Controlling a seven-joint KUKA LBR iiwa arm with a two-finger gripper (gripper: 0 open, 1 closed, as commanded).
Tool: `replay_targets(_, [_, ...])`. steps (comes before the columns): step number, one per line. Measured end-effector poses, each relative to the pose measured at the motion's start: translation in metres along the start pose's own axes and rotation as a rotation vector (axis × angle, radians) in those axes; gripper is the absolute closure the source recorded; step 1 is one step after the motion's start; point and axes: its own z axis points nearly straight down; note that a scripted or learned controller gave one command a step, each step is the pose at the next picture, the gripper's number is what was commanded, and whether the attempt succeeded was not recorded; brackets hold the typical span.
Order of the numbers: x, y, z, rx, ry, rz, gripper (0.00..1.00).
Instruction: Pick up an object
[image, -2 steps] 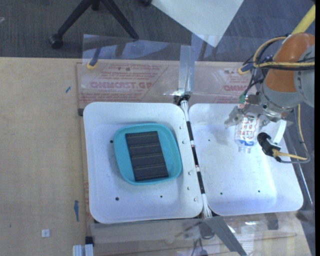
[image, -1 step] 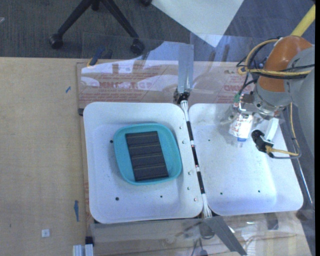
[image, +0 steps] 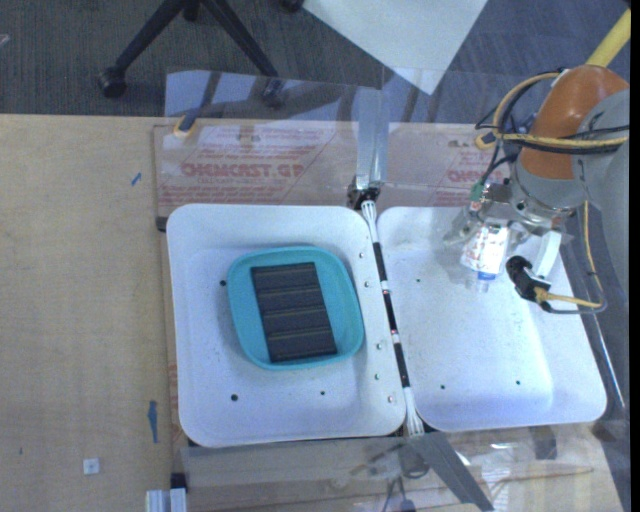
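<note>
A small white bottle (image: 486, 250) with a red label and a blue cap sits in the upper part of the right bin (image: 500, 380). My gripper (image: 500, 235) is directly over it, under the orange-banded wrist, and hides the bottle's upper end. Whether the bottle rests on the bin floor or hangs lifted is unclear. In the middle of the left bin (image: 200, 400) lies a teal tray (image: 240, 310) holding a dark grey ribbed block (image: 292, 312).
A black connector (image: 520, 272) with a yellow cable (image: 570, 303) hangs beside the gripper over the right bin. A ridge (image: 390, 320) divides the two bins. A clear panel (image: 260, 170) stands behind them, with bare wooden bench (image: 70, 300) to the left.
</note>
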Motion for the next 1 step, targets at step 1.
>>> replay_targets(1, [0.0664,-0.0066,-0.0606,0.006,0.003,-0.007,1.00])
